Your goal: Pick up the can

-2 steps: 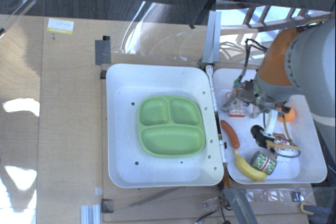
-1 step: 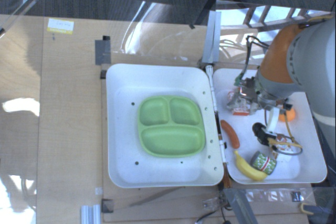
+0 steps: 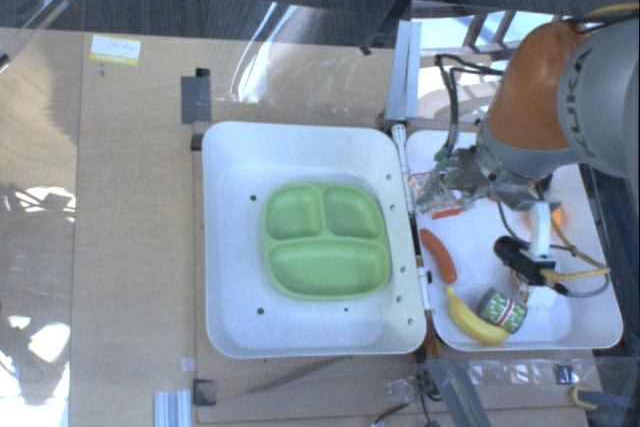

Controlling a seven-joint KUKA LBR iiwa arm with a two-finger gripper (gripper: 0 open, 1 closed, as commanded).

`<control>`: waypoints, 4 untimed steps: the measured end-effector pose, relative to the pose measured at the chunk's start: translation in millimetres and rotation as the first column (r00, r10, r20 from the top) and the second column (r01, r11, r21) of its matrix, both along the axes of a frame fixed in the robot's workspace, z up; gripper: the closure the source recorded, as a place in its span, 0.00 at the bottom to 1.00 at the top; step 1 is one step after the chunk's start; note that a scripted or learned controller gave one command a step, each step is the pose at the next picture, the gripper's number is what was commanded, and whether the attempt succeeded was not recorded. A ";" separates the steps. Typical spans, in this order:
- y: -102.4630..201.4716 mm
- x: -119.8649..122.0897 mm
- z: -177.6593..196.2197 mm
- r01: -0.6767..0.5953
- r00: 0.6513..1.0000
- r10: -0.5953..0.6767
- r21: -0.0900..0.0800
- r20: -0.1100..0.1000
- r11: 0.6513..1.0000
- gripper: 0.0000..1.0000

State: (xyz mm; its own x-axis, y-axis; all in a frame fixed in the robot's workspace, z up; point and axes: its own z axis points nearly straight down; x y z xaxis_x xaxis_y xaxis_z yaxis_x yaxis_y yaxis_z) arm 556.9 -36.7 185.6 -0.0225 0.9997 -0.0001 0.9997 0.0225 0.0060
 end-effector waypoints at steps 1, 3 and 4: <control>91.2 -19.3 -1.5 -0.028 1.000 0.028 0.000 -0.003 1.000 1.00; -91.3 -28.3 -96.8 0.040 0.999 -0.040 -0.002 0.007 0.999 1.00; -4.9 21.8 -0.2 0.022 1.000 -0.022 0.000 -0.001 1.000 1.00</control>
